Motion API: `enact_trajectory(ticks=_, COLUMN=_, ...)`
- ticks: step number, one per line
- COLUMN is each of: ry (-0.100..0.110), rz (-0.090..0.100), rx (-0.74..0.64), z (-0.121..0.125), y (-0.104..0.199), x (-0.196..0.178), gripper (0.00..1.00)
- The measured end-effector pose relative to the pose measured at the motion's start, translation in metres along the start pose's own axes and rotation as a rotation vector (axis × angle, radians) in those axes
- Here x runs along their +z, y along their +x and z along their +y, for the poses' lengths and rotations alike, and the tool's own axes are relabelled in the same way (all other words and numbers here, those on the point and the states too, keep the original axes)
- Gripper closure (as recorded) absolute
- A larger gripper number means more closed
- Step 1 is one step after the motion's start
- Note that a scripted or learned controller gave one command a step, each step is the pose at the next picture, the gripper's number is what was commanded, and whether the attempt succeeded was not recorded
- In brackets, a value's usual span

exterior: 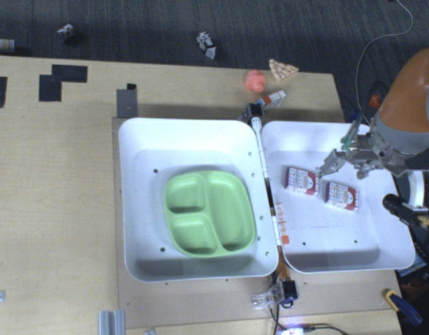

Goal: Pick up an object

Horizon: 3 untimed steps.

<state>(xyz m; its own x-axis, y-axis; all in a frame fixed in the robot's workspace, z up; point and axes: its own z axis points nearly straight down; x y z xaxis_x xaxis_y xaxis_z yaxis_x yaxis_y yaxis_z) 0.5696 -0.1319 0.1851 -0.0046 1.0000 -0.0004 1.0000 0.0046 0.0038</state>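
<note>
Two white bins sit side by side on the bench: the left bin (141, 208) lies well off to the claw's left, the right bin (382, 246) spreads directly beneath it. A green sectioned tray (209, 212) rests in the left bin, far from the claw (335, 163). Nearer, two small red-and-white packets lie flat: one packet (299, 180) just left of the fingertips, the other packet (340, 195) just below them. Whether the claw's fingers are spread or closed cannot be told; nothing shows between them.
</note>
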Motion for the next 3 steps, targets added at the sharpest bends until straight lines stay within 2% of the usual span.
enact_trajectory(ticks=1, ry=-0.009, rz=0.000, rx=-0.003, z=0.049, y=-0.003, x=0.095, gripper=0.00)
enact_trajectory(ticks=2, ry=-0.018, rz=0.001, rx=-0.008, z=0.052, y=-0.002, x=0.082, gripper=1.00)
enact_trajectory(ticks=3, ry=-0.016, rz=0.001, rx=-0.009, z=0.051, y=-0.002, x=0.083, gripper=0.00)
